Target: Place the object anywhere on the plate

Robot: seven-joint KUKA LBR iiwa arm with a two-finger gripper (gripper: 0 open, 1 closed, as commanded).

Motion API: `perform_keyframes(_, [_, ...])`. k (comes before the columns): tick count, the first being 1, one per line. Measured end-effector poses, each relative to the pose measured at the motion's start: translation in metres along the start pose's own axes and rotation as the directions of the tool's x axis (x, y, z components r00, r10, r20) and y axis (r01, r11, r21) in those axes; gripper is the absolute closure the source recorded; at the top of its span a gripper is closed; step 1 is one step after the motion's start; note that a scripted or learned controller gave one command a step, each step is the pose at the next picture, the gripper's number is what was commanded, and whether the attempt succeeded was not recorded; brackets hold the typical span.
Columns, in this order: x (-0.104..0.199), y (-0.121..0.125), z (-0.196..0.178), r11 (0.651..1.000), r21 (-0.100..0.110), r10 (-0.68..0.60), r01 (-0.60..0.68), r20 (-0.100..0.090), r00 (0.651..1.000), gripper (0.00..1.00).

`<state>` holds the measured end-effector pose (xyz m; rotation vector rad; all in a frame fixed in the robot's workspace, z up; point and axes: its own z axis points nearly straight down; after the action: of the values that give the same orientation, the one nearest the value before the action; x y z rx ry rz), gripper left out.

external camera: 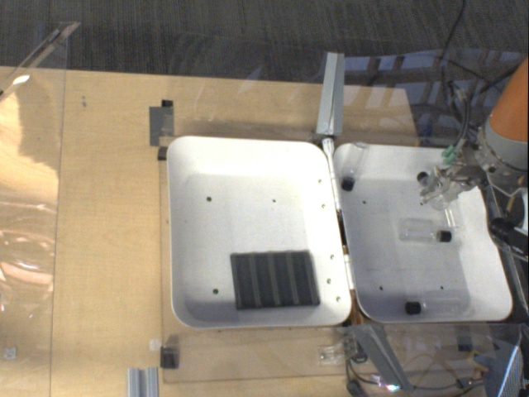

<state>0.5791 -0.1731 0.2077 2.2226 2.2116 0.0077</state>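
Observation:
The plate [274, 279] is a dark ribbed rectangle lying in the front part of the left bin [190, 222]. Three small black objects lie in the right bin [388, 263]: one at the back left corner [347, 184], one near the middle right [445, 236] and one by the front wall [412, 308]. A faint translucent piece [416, 229] lies just left of the middle one. My gripper [440, 185] hangs over the back right part of the right bin, a little behind the middle black object. I see nothing clearly held in it.
The arm's orange band [511, 110] and grey wrist come in over the right bin's right edge. A metal post [331, 93] stands behind the gap between the bins. Cables [463, 73] lie at the back right, off the bench.

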Motion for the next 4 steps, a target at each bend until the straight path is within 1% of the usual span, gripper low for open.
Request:
perform_keyframes(1, [0.081,0.02,0.084,0.965,0.006,0.262,-0.262,0.0,0.965,1.0])
perform_keyframes(2, [0.146,0.09,0.022,0.991,0.001,-0.134,0.134,-0.001,0.991,1.0])
perform_keyframes(3, [0.222,0.089,0.022,1.0,0.002,-0.031,0.031,-0.002,1.0,1.0])
perform_keyframes(4, [0.341,0.088,0.027,0.994,0.002,-0.106,0.106,-0.004,0.994,1.0])
